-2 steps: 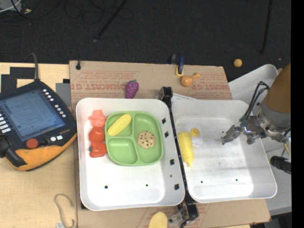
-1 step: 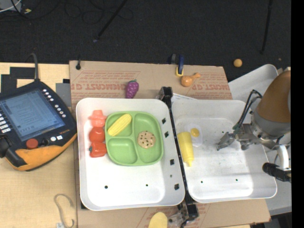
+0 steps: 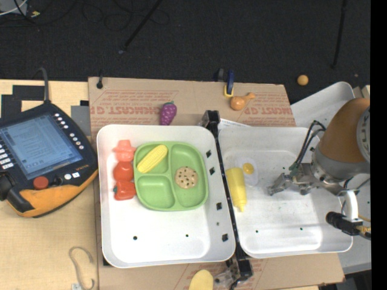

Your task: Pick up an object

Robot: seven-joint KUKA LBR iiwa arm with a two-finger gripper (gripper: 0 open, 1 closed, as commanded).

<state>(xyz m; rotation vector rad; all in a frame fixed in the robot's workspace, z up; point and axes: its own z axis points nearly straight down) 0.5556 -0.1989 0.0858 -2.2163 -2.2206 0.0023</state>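
Observation:
My gripper (image 3: 279,185) is low inside the right bin (image 3: 284,237), near its middle, with the arm coming in from the right. A small yellow piece (image 3: 248,169) lies just up and left of it, a short gap away. Along that bin's left wall lies a yellow bottle (image 3: 237,188). Nothing shows held at the gripper's tip. In the left bin (image 3: 157,246) sits a green divided plate (image 3: 154,192) with a corn cob (image 3: 151,157) and a cookie (image 3: 186,177) on it. A red and pink toy (image 3: 123,171) lies beside the plate's left rim.
A purple grape bunch (image 3: 168,112) and an orange pear-shaped toy (image 3: 240,101) lie on the cardboard behind the bins. A tablet pendant (image 3: 39,156) sits at the left. A yellow object (image 3: 201,279) lies below the bins. A black divider (image 3: 221,186) separates the bins.

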